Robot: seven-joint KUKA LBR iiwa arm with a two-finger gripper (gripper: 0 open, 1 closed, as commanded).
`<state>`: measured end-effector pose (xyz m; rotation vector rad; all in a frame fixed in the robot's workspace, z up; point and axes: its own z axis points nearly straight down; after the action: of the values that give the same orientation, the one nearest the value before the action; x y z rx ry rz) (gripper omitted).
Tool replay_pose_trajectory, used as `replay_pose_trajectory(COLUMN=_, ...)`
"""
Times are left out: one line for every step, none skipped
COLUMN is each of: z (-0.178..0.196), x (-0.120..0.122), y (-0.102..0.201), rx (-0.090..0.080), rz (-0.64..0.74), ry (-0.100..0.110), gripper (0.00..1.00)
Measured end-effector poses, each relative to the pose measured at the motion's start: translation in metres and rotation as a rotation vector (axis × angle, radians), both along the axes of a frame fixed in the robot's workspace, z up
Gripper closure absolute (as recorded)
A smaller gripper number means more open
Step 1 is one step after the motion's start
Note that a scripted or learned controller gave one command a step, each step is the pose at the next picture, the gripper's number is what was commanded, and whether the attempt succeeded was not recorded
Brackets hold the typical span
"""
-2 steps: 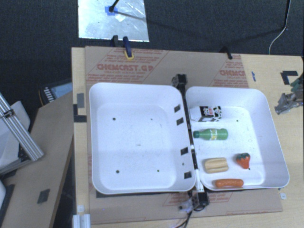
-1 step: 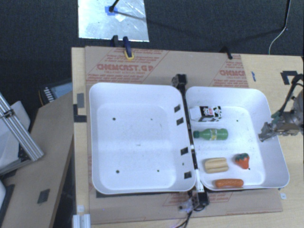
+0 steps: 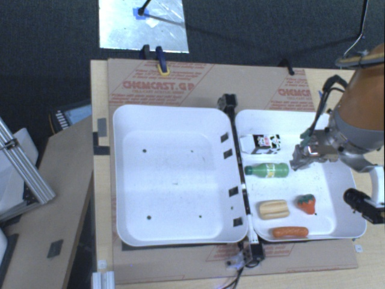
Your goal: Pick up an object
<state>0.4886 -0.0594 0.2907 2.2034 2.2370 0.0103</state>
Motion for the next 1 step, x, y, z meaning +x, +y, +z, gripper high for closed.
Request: replay_pose_trajectory(z=0.0418, x=0.0123, y=0.0635, rx=-0.001, rz=-0.003, ry=-0.001, gripper=1.0)
